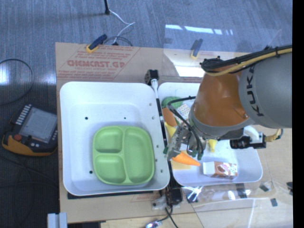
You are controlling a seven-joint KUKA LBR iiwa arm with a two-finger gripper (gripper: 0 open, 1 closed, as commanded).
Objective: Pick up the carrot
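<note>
Tool (183, 145): two-finger unit under the orange-banded wrist, reaching in from the right and hanging low over the left part of the right bin (247, 172). Its state is unclear from this slant; whether anything is gripped cannot be told.

Left bin (71, 108): holds a green divided plate (124, 155), well apart from the tool.

Carrot (186, 160): in the right bin, near its left wall and toward the near side. It lies just on the near side of the tool tip, seemingly touching or almost so. Long axis runs roughly left to right with a slight slant; the narrow tip points right and a little nearer, the thick end left.

Judgement: the pick turns on closing across the carrot's short width, fingers set far and near of it.

Right of carrot: a small packet (220, 169), just beside its tip.
</note>
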